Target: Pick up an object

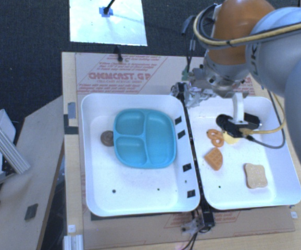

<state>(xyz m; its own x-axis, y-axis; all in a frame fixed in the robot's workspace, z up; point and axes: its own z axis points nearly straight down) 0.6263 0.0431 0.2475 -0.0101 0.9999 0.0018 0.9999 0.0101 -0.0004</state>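
Up at the twelve o'clock end of the wall between the bins hangs the gripper (188,94); whether it is apart or together cannot be told. A pretzel (215,137) lies apart from it at five o'clock, in the right bin (275,150). A blue plate (142,138) sits in the left bin (140,189).
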